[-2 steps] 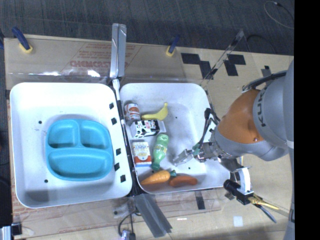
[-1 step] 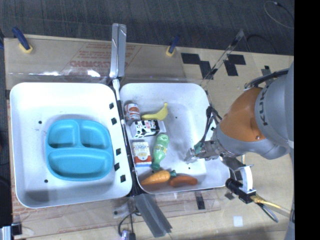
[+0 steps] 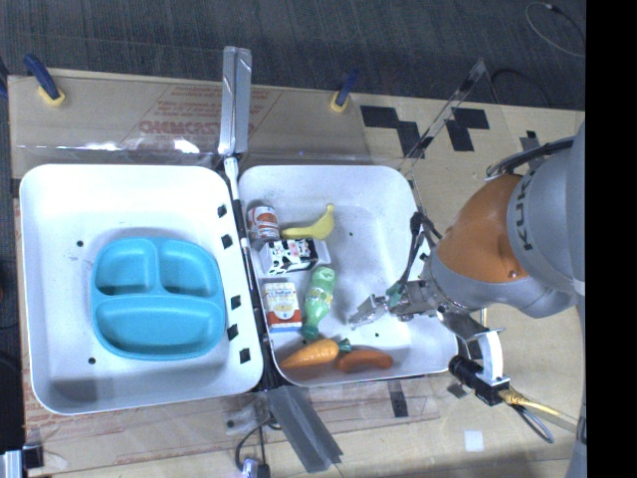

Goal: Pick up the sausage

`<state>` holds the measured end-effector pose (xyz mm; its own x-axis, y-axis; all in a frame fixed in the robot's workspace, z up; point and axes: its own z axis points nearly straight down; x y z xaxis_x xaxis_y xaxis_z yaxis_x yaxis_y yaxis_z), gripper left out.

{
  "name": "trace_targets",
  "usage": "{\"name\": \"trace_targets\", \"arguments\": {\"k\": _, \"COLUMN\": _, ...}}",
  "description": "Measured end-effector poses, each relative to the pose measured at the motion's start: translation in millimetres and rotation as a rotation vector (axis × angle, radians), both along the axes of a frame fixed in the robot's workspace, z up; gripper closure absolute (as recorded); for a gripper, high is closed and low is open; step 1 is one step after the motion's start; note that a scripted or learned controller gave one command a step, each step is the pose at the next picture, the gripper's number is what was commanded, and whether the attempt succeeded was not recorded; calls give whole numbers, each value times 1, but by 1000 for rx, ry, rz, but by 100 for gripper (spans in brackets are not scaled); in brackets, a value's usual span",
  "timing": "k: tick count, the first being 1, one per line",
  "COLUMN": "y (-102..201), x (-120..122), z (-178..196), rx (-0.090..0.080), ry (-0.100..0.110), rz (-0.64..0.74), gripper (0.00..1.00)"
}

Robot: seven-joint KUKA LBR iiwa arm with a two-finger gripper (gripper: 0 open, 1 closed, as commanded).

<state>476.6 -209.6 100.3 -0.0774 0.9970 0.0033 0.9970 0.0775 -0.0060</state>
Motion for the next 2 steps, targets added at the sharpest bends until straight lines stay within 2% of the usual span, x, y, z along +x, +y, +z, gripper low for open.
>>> {"name": "trace_targets", "arguments": {"k": 1, "y": 0, "x": 0, "z": -9, "rx": 0, "ry": -2, "rz": 15, "gripper": 0}}
{"name": "trace_targets", "arguments": {"k": 2, "y": 0, "x": 0, "z": 0, "rx": 1, "ry": -1, "rz": 18, "gripper": 100}}
